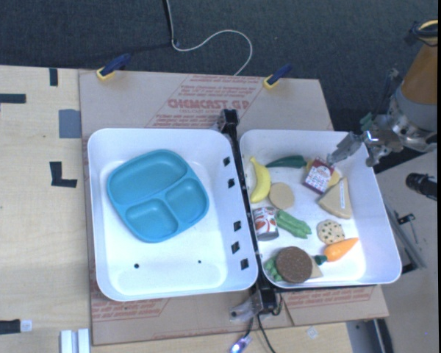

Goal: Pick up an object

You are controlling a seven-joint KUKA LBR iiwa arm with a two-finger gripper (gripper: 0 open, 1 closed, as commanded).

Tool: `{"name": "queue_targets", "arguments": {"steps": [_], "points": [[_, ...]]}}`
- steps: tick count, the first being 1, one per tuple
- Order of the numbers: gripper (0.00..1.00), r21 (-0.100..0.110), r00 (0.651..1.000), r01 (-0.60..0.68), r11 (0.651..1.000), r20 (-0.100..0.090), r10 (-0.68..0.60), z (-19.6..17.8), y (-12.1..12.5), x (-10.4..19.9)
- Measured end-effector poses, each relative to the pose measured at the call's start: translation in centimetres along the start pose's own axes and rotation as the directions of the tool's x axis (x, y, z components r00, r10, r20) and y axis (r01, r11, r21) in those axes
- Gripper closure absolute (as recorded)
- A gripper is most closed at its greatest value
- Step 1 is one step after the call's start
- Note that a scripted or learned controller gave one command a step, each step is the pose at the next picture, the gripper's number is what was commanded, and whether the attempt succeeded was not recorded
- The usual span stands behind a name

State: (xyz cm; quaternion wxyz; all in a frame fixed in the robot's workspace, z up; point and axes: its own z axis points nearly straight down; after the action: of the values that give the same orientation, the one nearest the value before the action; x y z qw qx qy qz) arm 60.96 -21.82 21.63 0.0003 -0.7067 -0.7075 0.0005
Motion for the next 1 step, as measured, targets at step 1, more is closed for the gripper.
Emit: {"name": "queue_targets", "arguments": {"steps": [1], "points": [[0.00, -0.007, 1.000, 0.005, 1.000, -0.001, -0.005, -7.06, -2.09, 5.25]]}}
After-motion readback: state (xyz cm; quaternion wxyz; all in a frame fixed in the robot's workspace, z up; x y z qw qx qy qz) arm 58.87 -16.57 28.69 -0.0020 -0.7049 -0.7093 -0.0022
